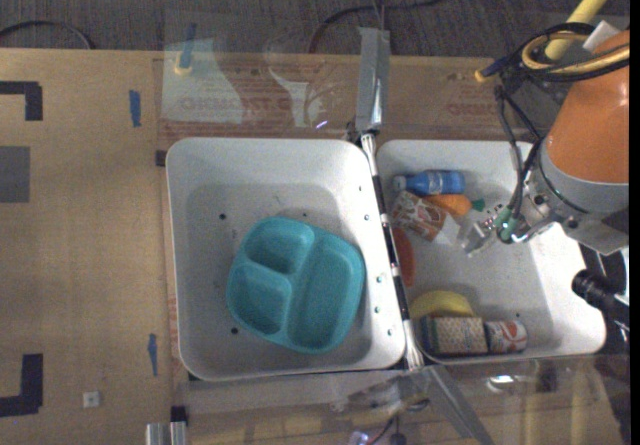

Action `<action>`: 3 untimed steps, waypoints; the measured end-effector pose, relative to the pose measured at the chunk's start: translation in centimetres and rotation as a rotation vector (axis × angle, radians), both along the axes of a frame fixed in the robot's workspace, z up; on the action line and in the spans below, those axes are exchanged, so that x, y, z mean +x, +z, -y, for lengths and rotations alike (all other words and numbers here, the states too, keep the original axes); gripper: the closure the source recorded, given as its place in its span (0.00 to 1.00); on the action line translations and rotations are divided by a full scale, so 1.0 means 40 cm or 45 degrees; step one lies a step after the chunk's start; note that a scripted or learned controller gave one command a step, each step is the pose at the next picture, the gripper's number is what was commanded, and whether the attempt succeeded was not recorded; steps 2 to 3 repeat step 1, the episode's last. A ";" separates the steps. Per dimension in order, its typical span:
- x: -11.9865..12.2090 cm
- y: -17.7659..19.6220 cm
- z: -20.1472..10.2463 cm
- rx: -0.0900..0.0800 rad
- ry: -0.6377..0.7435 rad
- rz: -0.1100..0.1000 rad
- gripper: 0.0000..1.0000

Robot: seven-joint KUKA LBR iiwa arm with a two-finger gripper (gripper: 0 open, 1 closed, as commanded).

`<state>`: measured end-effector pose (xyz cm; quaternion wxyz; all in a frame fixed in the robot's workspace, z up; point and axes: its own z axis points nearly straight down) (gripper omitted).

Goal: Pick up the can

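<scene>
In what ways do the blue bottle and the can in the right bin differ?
The blue bottle lies at the far end of the right bin; the can lies at its near end. The bottle is blue and slimmer, the can white with red marks and stubbier. The gripper hangs closer to the bottle. Both lie on their sides.

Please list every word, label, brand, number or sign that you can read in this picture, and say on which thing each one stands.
None can be read with certainty.
Clear sheet behind the left bin: a pale line of print, too faint to read.
Can in the right bin: red and white label, too blurred.
Blue bottle: label too small.
Box and small can at the front: print too blurred.
</scene>
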<state>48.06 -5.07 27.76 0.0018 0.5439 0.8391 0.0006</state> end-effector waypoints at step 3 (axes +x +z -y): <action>0.000 0.022 -0.018 -0.002 0.448 0.003 1.00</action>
